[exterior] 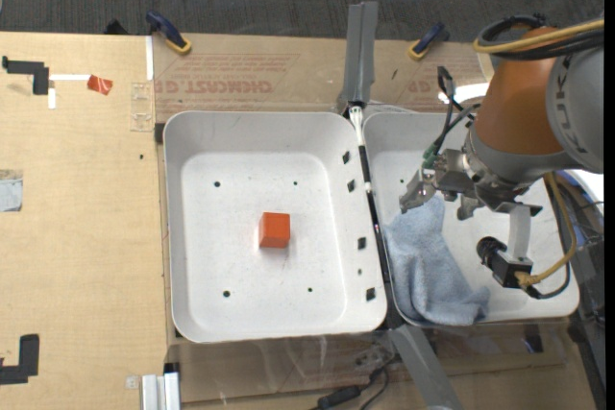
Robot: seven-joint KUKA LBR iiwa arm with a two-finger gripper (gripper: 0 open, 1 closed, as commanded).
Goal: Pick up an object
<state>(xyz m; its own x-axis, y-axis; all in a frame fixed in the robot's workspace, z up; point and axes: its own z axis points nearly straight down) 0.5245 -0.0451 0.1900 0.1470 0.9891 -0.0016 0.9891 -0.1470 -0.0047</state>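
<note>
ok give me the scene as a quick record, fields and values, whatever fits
left bin: holds one orange-red block, near the middle of its floor
right bin: holds a light blue cloth, bunched against its near-left corner
arm: reaches in from the right, over the right bin
gripper: above the upper edge of the cloth; finger state cannot be told
block and gripper: apart, in different bins
bench: cardboard surface, clamps at the far edge
</note>
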